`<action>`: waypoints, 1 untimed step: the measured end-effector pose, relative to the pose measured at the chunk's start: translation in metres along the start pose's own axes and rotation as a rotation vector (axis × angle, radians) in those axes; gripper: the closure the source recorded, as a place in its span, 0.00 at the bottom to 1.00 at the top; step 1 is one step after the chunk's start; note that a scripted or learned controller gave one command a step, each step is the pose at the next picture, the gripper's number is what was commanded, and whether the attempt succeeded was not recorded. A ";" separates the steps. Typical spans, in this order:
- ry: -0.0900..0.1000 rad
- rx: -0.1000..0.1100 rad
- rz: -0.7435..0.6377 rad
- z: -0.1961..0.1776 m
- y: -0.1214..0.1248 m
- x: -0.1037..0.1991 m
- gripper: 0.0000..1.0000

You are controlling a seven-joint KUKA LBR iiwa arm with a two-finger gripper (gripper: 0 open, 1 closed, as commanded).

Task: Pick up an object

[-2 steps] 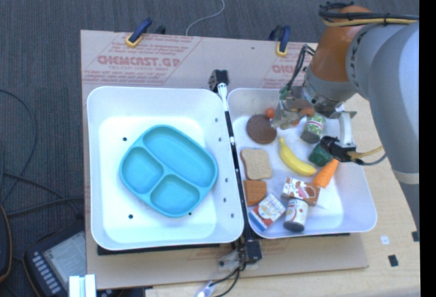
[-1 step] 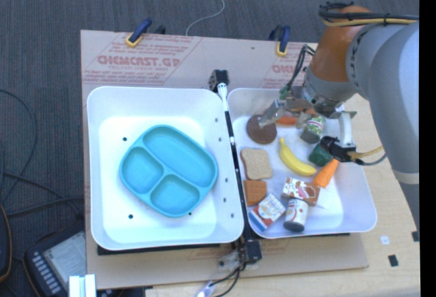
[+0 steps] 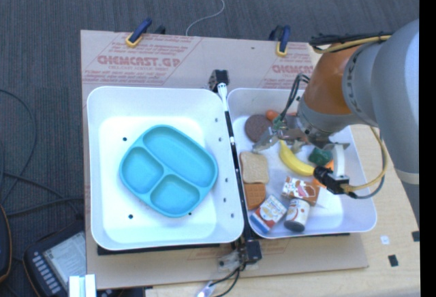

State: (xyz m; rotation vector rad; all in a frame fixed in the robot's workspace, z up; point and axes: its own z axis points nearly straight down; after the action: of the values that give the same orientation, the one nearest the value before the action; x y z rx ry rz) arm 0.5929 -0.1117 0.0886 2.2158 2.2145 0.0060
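My gripper hangs low over the left part of the right bin. It is open, and I see nothing between its fingers. It sits between a brown round disc and a yellow banana. A slice of bread lies just below it, with an orange waffle-like piece further toward the front. A green object lies right of the banana, partly under the arm.
The front of the right bin holds a small printed box, a white and blue packet and a small can. The left bin holds a blue divided plate. A black cable loops off the wrist.
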 end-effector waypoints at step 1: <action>0.000 -0.002 0.001 -0.011 0.001 0.000 1.00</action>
State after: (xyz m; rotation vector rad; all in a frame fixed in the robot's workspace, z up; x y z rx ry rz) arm 0.5938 -0.1120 0.0994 2.2152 2.2125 0.0086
